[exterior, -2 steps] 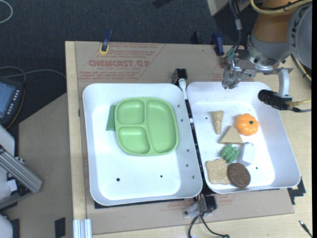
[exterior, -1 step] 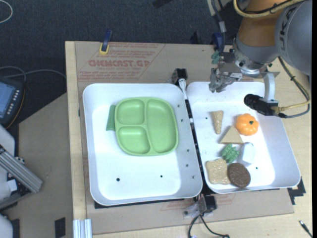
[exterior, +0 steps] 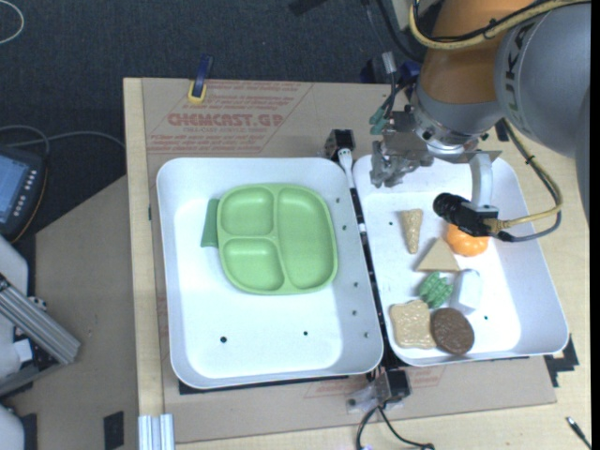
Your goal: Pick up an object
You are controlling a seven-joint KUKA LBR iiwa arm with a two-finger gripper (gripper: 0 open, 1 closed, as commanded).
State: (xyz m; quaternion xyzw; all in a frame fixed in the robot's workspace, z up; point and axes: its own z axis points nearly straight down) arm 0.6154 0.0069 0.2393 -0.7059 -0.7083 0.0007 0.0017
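Gripper: we see it at the far end of the right bin, hanging under the grey arm with the orange band. We cannot tell how far it is open, and we see nothing held in it.
Cone piece: the closest object to the gripper, just below it toward the camera; tan, long and narrow, with the point to the near side.
Orange fruit: to the right of the gripper and a little nearer to us; round, bright orange, partly covered by a black part with a cable.
Tan wedge: nearer than the cone, a flat triangle, touching the fruit's lower left side.
Green piece: farther from the gripper, small, rough, dark green, just beside a white object.
Bread slice: at the near end of the bin, pale brown and square.
Brown disc: dark, round, touching the bread on its right.
Green tray: well apart from the gripper, to its left in the left bin; light green with three compartments.
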